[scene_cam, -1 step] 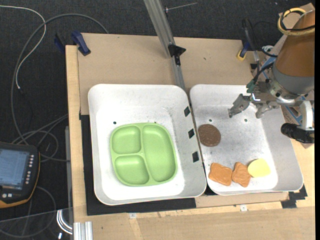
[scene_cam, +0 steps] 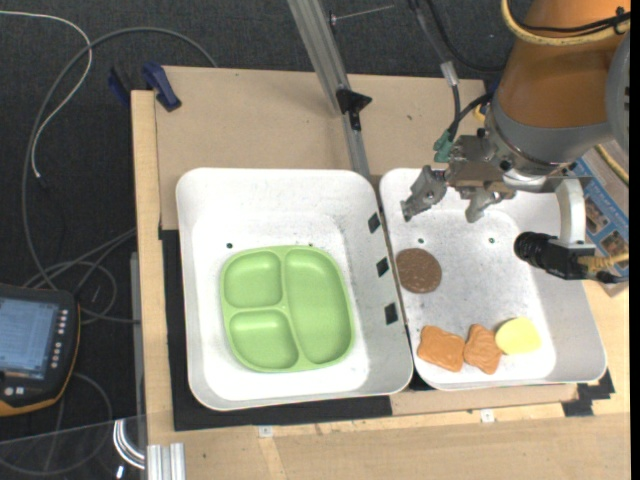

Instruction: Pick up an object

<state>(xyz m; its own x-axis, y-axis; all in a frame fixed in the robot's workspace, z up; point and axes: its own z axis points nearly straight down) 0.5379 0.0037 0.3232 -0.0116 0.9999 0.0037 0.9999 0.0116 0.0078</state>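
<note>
In the right-hand shallow white bin (scene_cam: 560, 308) lie four small things, any of which could be picked. The flat round brown disc (scene_cam: 418, 270) sits near the bin's left wall, roughly mid-depth; being round, it has no long axis and points no particular way. Along the bin's near edge runs a short row: a squarish orange-brown biscuit-like piece (scene_cam: 440, 348), a second, narrower orange-brown piece (scene_cam: 482, 349) touching it on the right with its longer side running from near to far, and a pale yellow rounded lump (scene_cam: 518, 336) touching that one in turn. The row as a whole lies left to right.

The pincer (scene_cam: 453, 200) hangs over the far left part of this bin, its two grey fingers (scene_cam: 418, 196) spread apart with nothing between them. It stands beyond the brown disc, apart from it. A black cylindrical part (scene_cam: 548, 253) juts over the bin's right side.

The left-hand white bin (scene_cam: 200, 218) holds a light green plastic divided plate (scene_cam: 288, 308) with three compartments. A slanted grey metal bar (scene_cam: 325, 53) crosses the brown tabletop (scene_cam: 250, 118) behind the bins. Nothing lies on top of the four small things.
</note>
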